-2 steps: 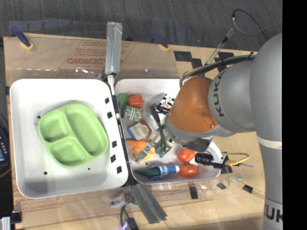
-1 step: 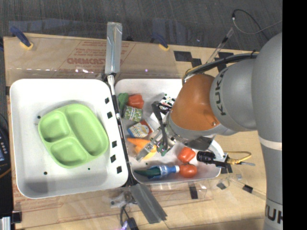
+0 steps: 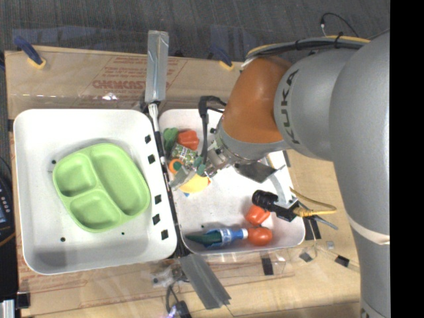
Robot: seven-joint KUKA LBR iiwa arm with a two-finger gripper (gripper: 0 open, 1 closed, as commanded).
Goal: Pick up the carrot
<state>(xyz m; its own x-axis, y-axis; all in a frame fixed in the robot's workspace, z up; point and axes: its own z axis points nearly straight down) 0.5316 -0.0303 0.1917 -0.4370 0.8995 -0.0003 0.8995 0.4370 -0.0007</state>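
Note:
The carrot (image 3: 187, 138), orange with a green leafy top to its left, lies at the far left of the right bin (image 3: 225, 197), close to the divider. My gripper (image 3: 191, 169) reaches down into that bin just below the carrot, among a small orange piece (image 3: 173, 166) and a yellow object (image 3: 196, 184). The wrist and clutter hide what lies at its tip. The carrot rests on the bin floor, apart from the gripper.
A green divided plate (image 3: 99, 184) sits in the left bin (image 3: 40, 244). Along the right bin's front lie a blue bottle (image 3: 222, 236), a red object (image 3: 261, 236) and an orange-red one (image 3: 256, 214). A small multicoloured item (image 3: 182, 154) sits beside the carrot.

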